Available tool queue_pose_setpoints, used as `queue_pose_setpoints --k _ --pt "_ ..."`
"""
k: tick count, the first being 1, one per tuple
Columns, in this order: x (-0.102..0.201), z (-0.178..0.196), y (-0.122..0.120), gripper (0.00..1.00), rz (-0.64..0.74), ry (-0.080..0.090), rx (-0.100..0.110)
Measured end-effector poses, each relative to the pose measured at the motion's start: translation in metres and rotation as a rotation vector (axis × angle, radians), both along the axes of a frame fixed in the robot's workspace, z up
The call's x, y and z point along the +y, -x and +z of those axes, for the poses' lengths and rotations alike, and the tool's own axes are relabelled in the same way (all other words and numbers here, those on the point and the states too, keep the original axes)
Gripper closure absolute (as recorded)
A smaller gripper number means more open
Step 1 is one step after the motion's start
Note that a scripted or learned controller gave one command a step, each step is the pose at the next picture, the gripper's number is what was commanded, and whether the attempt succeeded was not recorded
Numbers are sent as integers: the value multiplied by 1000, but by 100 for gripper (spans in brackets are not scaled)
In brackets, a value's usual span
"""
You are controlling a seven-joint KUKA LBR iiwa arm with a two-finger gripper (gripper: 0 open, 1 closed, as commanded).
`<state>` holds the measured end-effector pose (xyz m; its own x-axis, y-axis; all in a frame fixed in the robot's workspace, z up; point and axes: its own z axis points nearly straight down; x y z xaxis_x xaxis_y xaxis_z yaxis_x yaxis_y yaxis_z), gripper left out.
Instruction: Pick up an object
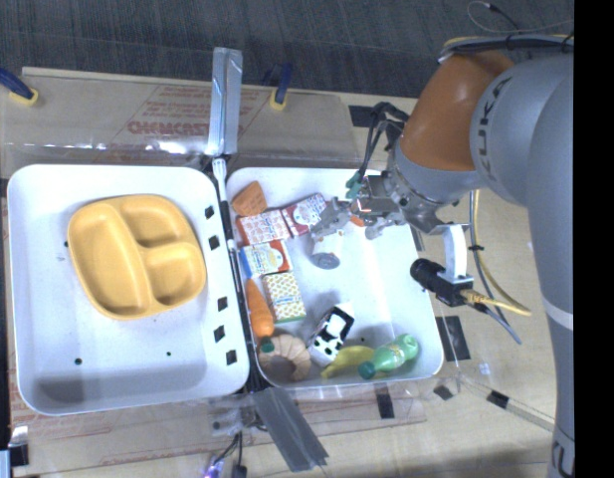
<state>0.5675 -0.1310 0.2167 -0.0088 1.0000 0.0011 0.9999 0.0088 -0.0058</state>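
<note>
Hovering: the pincer (pixel 331 229) hangs in the middle of the frame, over the right bin (pixel 418 312).
Risk: in my judgement it could close on bare floor, since the cartons (pixel 272 227) lie just left of it.
Pincer: too blurred to tell its state.
Nearest object: small grey disc (pixel 327 260) just below it.

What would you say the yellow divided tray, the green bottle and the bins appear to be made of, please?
Divided tray: probably moulded plastic, matte mustard yellow, with soft rounded compartment edges.
Green bottle: likely glossy plastic, judging by the bright highlights on its body.
Bins: seemingly smooth white plastic with a slight sheen; coated metal can't be excluded.
</note>
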Motion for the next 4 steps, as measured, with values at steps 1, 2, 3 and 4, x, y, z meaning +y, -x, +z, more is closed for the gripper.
queue_pose_setpoints --k 1,2,3,4 --pt "10 53 -41 0 14 1 -4" --pt "-33 -126 -35 0 -73 2 -2" --pt "-33 -117 -35 100 -70 1 1" --pt "46 10 -16 100 64 0 -3"
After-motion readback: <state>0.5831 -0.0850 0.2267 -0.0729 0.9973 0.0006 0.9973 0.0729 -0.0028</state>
